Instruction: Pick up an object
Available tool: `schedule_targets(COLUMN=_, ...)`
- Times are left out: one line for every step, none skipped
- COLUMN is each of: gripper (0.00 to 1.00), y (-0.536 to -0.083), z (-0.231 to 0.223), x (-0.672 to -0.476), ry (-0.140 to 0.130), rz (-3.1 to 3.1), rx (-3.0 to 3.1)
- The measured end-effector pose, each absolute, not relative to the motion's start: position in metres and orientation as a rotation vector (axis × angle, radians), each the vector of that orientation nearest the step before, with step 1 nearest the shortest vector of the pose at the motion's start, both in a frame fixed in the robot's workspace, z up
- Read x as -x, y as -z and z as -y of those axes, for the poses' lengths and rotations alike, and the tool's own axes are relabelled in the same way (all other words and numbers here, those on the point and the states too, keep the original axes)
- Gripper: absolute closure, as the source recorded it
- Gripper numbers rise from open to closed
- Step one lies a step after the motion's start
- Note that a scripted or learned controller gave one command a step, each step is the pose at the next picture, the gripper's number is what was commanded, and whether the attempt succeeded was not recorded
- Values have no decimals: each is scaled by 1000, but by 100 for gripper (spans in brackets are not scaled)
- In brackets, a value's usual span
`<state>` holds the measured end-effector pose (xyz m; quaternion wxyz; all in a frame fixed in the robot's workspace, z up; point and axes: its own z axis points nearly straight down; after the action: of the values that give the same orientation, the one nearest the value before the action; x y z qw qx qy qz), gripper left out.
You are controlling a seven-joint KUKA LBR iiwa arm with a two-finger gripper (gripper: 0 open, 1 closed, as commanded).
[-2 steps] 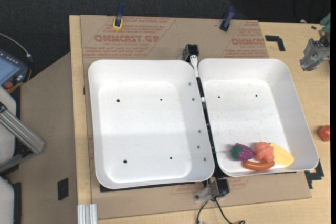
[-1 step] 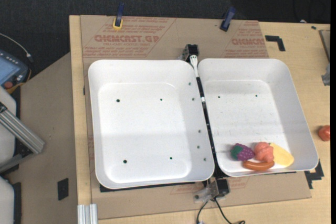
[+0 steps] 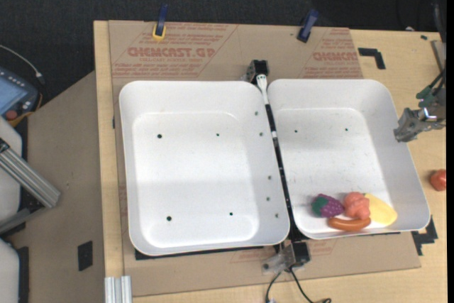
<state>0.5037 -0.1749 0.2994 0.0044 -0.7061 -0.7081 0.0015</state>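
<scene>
1. Right now your claw (image 3: pixel 413 123) sits at the right edge of the view, just outside the right rim of the right bin (image 3: pixel 383 99), about level with the bin's middle. It shows as a small grey metal piece; whether it is spread or pressed together cannot be told. Nothing is visible between its parts.
2. Just to the claw's left you have the right bin, white and shallow, with most of its floor bare.
3. Toward you from the claw, in the near right corner of that bin, the objects lie bunched together: a purple grape cluster (image 3: pixel 328 206) on the left, a pink-orange lumpy piece (image 3: pixel 357 205) in the middle, a yellow piece (image 3: pixel 383 211) on the right, and an orange sausage-shaped piece (image 3: pixel 349 223) lying along the near side of them. They touch or nearly touch each other, and they are well apart from the claw.
4. Near the claw on the counter (image 3: pixel 213 42), outside the bin's right rim, you can see a small orange thing (image 3: pixel 438 180) at the frame's edge; what it is cannot be told.
5. Further left, the left bin (image 3: pixel 142 103) lies beside the right one, their inner rims meeting along a dark strip.
6. At the far edge of the counter, two blue clamps (image 3: pixel 162 20) hold the brown board.
</scene>
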Motion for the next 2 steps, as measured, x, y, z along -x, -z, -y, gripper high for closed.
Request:
schedule_targets(gripper=100, y=-277, z=212, x=-491, ry=-4, rz=2215, rx=2223)
schedule_targets(gripper=100, y=-243, z=224, x=-496, ry=-3, rz=2217, rx=2220)
